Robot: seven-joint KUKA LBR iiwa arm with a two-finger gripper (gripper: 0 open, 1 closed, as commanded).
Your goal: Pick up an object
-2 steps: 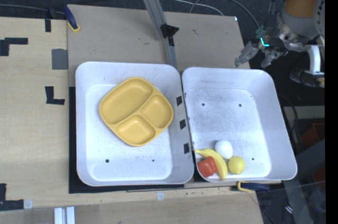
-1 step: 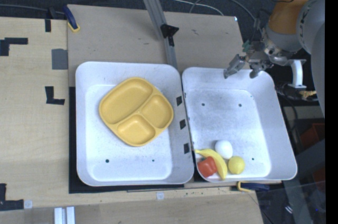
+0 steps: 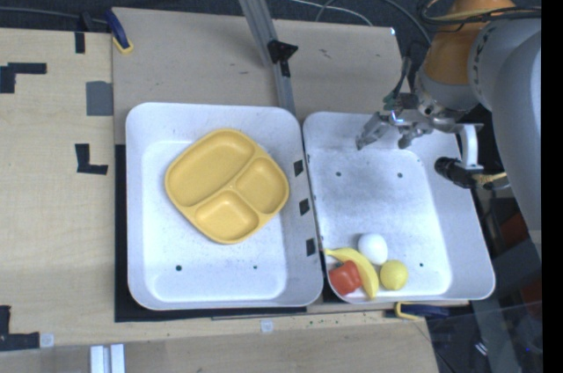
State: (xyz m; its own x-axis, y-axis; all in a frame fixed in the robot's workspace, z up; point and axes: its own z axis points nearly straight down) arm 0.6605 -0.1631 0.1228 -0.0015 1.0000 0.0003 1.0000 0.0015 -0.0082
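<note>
The gripper (image 3: 387,135), fingers spread and empty, hangs over the right bin's (image 3: 457,213) far edge. The banana (image 3: 356,264) and its neighbours lie well apart, at the near edge.

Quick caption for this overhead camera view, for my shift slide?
Open gripper above right bin's far edge; banana, white ball clustered at near edge.

Bins (image 3: 141,186): two, white | divided yellow plate (image 3: 227,185): one | white ball (image 3: 373,247): one | banana (image 3: 361,266): one | small yellow fruit (image 3: 393,274): one, possibly a lemon | red item (image 3: 345,277): one
</note>
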